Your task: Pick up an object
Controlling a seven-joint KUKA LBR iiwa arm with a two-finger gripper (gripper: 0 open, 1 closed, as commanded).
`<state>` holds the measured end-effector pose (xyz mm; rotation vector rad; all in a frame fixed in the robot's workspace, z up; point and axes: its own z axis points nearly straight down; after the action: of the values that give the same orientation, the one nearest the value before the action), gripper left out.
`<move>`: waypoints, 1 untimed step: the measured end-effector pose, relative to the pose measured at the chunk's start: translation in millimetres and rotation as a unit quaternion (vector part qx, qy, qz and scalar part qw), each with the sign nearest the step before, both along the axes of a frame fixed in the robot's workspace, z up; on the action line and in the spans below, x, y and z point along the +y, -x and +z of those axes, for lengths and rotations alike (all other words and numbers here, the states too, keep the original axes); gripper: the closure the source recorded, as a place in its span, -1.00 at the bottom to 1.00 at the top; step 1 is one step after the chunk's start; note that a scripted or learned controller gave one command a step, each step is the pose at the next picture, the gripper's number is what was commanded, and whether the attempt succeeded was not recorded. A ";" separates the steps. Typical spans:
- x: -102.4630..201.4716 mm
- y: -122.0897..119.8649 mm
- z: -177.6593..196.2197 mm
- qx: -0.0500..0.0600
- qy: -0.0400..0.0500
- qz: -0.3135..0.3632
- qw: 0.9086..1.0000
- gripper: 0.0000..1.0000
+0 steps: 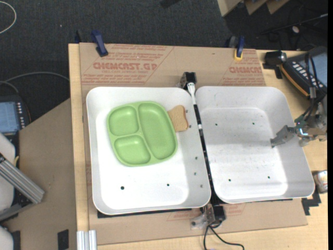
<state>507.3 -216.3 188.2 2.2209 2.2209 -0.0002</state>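
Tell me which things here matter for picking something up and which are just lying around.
For the job:
- green divided plate, left bin
- tan sponge-like block, touching the plate's right edge
- end effector, over the right bin's right side

Lying about:
- left bin and right bin
- blue clamp, yellow clamp
- cardboard sheet

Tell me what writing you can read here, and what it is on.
"CHEMCAST G P": red print on the brown board, above the left bin.
Same red print, part readable as "CHEMCAS", on the board above the right bin.
Smaller red lines beside both: too blurred to read.
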 end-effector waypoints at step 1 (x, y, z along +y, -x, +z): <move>-0.7 28.0 305.2 -0.010 0.004 0.001 1.000 -1.00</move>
<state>479.3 -217.0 493.4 2.2042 2.2079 0.0134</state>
